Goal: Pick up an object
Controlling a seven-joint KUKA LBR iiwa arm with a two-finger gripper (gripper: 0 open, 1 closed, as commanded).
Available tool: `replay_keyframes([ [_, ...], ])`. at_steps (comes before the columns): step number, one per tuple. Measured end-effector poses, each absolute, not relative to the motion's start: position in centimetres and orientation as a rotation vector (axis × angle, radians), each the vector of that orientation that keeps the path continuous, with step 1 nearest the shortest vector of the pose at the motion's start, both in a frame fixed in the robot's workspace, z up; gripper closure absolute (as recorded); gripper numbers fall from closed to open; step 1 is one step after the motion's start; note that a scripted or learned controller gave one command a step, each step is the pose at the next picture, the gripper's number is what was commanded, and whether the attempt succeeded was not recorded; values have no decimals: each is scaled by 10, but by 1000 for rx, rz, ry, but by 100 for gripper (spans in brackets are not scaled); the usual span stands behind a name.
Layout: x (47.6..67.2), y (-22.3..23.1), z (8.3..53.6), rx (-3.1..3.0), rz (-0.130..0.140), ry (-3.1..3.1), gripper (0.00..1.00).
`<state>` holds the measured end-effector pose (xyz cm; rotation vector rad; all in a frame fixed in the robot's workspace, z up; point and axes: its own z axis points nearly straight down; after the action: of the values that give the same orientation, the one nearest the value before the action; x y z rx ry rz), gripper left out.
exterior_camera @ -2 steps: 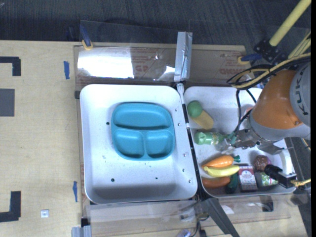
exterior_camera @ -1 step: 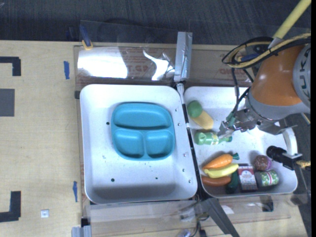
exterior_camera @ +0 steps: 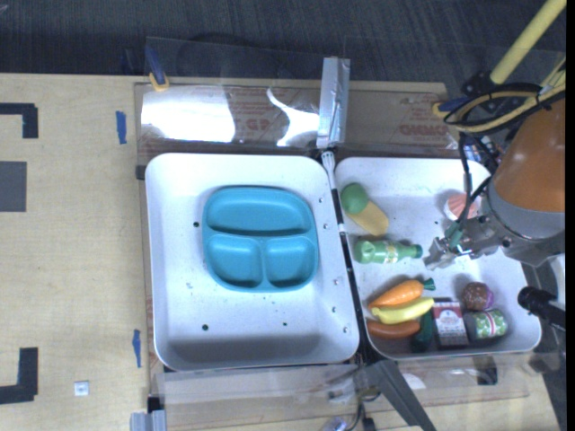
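- A pale wooden bench [exterior_camera: 63, 259] is seen under two shallow white bins, with dark carpet-like floor along the top of the view.
- The left bin [exterior_camera: 171, 321] holds a blue divided plate [exterior_camera: 260, 238], smooth, rounded and moulded into three compartments.
- The right bin [exterior_camera: 409, 196] holds small toy foods, all glossy like plastic.
- A green bottle [exterior_camera: 386, 251] lies on its side near the bin's middle, its long axis running from nine to three o'clock, the narrow neck pointing to three o'clock.
- A green and yellow corn-like piece [exterior_camera: 362, 206] lies at twelve o'clock from the bottle.
- An orange carrot [exterior_camera: 400, 292] and a yellow banana [exterior_camera: 404, 311] lie at six o'clock from the bottle, touching each other.
- The gripper [exterior_camera: 446, 248] hangs just beside the bottle's neck, at three o'clock from it; whether its grip is spread or pressed together cannot be told.
- The grey arm with its orange band [exterior_camera: 539, 164] is seen at the right edge.
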<state>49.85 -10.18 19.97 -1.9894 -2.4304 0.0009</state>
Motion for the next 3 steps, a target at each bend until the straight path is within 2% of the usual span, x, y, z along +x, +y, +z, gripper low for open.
replay_keyframes([
  [1,498,-101,199,-1987,0,-2431,0],
  [2,481,-107,108,-1634,-3,-2687,0],
  [3,502,-113,93,-1856,-16,-2553,0],
])
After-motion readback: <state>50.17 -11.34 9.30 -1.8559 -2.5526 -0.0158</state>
